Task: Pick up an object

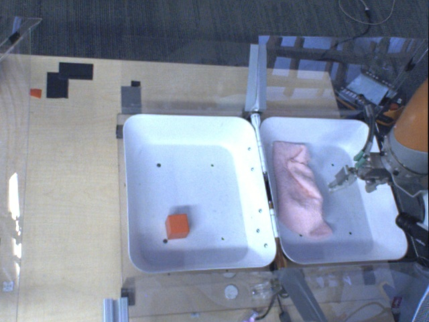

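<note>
Wooden tabletop (pixel 74 200) is seen carrying two white bins. An orange block (pixel 177 226) is sat in the left bin (pixel 201 139); a pink cloth (pixel 299 188) is laid in the right bin (pixel 348 240). Just beside the cloth, the claw (pixel 340 180) is hung empty, fingers narrowly parted.

You see two white bins: the left bin (pixel 141 200) holds an orange block (pixel 177 226), and the right bin (pixel 382 240) holds a pale pink cloth (pixel 299 188), mottled lighter along its folds. Small dark dots speckle both bin floors. The bench (pixel 67 200) is light tan wood, with black squares (pixel 67 78) and a small orange tag (pixel 35 93) near its far left corner. The arm (pixel 410 129) shows orange over grey, and the gripper (pixel 343 178) is grey metal.
</note>
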`<action>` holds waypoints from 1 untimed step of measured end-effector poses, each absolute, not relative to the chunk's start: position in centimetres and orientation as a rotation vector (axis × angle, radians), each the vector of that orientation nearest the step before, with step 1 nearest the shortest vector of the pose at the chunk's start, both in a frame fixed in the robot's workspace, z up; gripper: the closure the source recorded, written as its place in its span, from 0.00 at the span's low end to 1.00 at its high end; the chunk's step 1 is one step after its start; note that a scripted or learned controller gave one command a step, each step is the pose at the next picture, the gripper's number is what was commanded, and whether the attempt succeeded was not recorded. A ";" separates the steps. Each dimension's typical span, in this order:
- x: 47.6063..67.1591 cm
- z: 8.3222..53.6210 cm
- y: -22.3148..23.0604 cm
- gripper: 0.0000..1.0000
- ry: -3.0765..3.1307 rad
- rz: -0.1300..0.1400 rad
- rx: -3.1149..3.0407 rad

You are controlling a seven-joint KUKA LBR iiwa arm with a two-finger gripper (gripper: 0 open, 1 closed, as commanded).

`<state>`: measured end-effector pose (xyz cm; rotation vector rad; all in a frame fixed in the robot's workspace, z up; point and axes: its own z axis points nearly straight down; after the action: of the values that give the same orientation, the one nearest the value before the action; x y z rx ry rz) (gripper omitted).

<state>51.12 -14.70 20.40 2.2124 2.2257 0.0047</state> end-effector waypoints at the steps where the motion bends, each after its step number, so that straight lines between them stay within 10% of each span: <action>1: 58.2 9.0 -15.5 0.00 2.245 0.015 2.178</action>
<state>58.24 -15.48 9.04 2.1781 2.2445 0.0147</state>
